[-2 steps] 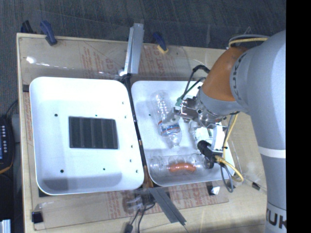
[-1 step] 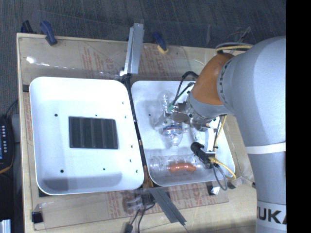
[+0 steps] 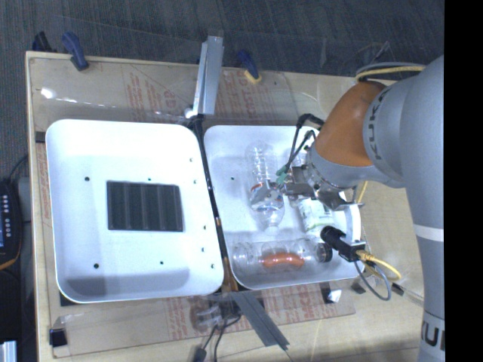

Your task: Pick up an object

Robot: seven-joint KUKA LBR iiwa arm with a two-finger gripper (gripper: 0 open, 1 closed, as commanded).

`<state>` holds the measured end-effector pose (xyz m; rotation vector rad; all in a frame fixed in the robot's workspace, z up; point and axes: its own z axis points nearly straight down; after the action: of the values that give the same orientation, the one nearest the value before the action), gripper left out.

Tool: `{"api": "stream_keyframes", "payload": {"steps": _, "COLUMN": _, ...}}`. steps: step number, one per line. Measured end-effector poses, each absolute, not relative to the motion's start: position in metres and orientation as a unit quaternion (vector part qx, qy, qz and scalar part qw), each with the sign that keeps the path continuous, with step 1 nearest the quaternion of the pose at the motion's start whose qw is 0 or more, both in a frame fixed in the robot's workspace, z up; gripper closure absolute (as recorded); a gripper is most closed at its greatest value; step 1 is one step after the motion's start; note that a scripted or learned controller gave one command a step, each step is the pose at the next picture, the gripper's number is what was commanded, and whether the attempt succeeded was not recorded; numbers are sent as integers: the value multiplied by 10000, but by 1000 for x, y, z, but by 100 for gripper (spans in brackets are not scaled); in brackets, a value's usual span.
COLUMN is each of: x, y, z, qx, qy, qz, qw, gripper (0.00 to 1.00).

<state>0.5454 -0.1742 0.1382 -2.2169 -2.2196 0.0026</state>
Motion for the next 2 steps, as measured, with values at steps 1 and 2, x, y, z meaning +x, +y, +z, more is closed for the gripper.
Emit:
{"api": "stream_keyframes", "payload": {"steps": 1, "x": 570, "y": -168, "z": 91, "qx": -6809, "qy": -7324, "qz": 13, "qw": 36, "gripper": 0}}
{"api": "stream_keyframes", "payload": {"steps": 2, "x": 570, "y": -169, "z": 102, "qx": -6799, "qy": -7333, "qz": 15, "qw": 35, "gripper": 100}}
